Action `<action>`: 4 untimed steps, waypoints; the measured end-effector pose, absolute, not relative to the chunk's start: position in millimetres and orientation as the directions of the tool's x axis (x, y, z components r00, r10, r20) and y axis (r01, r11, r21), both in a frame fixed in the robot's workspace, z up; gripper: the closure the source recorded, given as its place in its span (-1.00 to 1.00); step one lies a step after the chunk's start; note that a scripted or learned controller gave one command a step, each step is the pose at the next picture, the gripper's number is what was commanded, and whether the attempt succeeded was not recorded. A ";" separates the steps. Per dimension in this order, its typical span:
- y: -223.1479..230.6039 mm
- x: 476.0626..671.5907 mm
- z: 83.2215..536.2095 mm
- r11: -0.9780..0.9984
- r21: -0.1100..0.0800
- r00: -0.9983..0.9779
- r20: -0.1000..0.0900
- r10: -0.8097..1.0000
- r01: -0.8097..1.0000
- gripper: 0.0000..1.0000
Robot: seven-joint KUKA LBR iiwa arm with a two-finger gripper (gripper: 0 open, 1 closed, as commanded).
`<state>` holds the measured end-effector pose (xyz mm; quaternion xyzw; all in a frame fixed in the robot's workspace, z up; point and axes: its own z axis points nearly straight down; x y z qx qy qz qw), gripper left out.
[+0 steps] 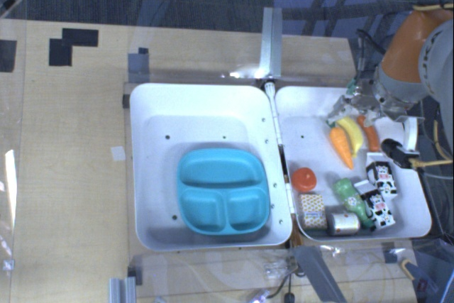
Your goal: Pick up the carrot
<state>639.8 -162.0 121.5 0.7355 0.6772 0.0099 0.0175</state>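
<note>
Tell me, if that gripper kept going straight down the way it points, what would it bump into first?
Most likely the banana, with the carrot right beside it. The gripper hangs just above their upper ends, though height is hard to judge here.

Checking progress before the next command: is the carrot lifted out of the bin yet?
No, the carrot lies flat on the right bin floor beside the banana; the claw hovers at their far end.

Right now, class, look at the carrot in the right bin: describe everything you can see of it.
The carrot is orange, smooth and plastic-looking, a tapered cone with its point aimed toward the bin's near edge. It lies flat on the floor of the right bin, in the far half, pressed along the left side of a yellow banana. The end effector hovers just beyond its thick end; contact cannot be judged.
</note>
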 end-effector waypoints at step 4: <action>-133.4 604.3 117.1 0.010 0.029 -0.010 -0.003 1.000 1.000 1.00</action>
